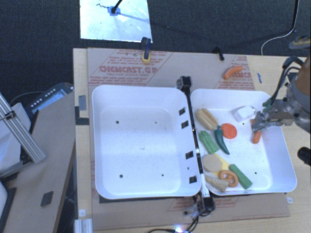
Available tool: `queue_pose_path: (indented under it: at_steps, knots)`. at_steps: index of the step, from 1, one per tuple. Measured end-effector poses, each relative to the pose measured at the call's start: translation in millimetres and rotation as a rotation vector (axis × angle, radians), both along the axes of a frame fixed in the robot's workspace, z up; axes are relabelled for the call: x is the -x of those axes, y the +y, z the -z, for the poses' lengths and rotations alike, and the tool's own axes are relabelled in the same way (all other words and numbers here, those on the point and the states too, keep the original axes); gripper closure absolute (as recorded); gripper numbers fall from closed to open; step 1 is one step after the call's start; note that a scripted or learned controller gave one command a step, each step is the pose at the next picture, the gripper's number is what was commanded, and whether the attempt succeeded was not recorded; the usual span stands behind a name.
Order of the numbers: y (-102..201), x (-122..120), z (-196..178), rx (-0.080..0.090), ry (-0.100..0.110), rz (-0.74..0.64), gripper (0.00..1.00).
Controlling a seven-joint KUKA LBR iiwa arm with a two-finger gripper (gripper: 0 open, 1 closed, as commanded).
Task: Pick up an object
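Camera view: gripper (256, 125) just above an orange piece (256, 138).

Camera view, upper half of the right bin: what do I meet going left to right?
Corn cob → red tomato → white block → small carrot, with the claw just above it.

Bright, even overhead light; glare whitens the bins (141, 106); image slightly soft, shadows faint.
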State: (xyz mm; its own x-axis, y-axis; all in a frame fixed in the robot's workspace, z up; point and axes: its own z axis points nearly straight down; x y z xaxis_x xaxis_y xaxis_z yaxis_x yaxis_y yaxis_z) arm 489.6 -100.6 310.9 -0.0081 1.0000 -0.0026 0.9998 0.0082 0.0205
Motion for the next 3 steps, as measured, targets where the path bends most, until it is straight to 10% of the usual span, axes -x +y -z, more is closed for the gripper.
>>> queue_pose_path:
  at_steps: [1, 2, 3]
  knots:
    - [2, 6, 175, -0.005, 0.034, 0.007, 1.00]
    - [15, 3, 229, -0.002, 0.019, 0.007, 1.00]
    - [99, -21, 121, -0.004, 0.010, -0.004, 1.00]
